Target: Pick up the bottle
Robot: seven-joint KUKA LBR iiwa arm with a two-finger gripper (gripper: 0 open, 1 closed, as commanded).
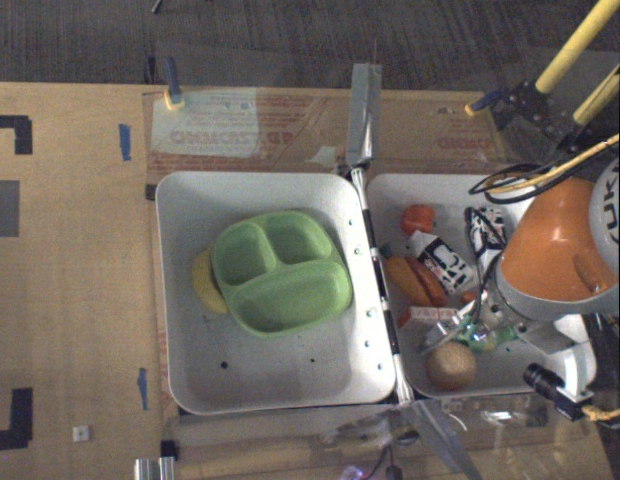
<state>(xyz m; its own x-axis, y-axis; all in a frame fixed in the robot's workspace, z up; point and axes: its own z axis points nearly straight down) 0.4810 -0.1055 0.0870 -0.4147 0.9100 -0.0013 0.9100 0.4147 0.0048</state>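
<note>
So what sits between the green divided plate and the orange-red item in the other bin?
In the camera view, between the green plate and the orange-red item lie a strip of bare floor of the left bin and the two bins' adjoining rims.

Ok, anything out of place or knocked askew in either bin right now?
One oddity: in the left bin, the green divided plate sits tilted on top of a yellow object, mostly covering it. The right bin is a crowded jumble under the arm, but nothing looks spilled or broken.
</note>
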